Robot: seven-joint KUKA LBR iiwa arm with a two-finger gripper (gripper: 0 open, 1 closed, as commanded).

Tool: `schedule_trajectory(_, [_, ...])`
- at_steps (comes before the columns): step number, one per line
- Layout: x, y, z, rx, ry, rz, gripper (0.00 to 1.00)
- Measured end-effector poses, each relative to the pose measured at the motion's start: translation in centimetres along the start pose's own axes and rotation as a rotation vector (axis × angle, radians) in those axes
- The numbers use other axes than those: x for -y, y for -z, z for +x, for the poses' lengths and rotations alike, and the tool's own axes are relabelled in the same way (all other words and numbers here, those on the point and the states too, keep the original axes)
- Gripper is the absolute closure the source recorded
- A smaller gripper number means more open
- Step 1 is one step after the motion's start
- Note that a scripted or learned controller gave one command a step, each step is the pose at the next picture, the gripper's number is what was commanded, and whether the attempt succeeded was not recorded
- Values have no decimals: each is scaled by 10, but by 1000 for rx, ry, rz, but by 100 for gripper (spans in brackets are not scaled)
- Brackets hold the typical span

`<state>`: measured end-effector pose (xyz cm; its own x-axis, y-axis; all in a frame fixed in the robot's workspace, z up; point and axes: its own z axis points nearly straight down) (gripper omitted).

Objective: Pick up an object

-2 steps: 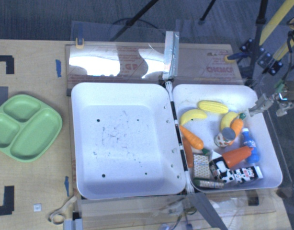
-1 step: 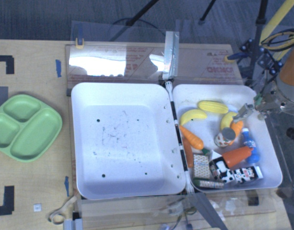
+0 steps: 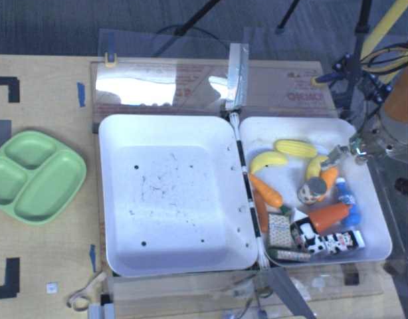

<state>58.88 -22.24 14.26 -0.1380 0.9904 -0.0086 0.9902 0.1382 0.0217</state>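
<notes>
1. Gripper [image 3: 338,154] sits at the right bin's [image 3: 380,208] far right edge; I cannot tell its opening.
2. Nearest pickable objects, a yellow banana [image 3: 316,167] and an orange carrot [image 3: 329,177], lie just beside it.
3. Best: descend centred on one piece, clear of the neighbours.

Bright, even light falls from above, so shadows stay soft and faint inside the left bin [image 3: 167,198] and the right bin [image 3: 380,231]. A strong white glare washes across the clear plastic sheet [image 3: 157,85] behind the bins, hiding what lies under it. The whole picture is slightly soft and grainy, and small print on the boxes cannot be read
</notes>
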Motion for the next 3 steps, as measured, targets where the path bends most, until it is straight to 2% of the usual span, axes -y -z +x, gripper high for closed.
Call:
schedule_trajectory(1, [-1,11,-2,5,-1,-5,100])
schedule_trajectory(2, [3,20,0,-4,-237,20,100])
schedule_trajectory(3, [3,20,0,-5,-237,20,0])
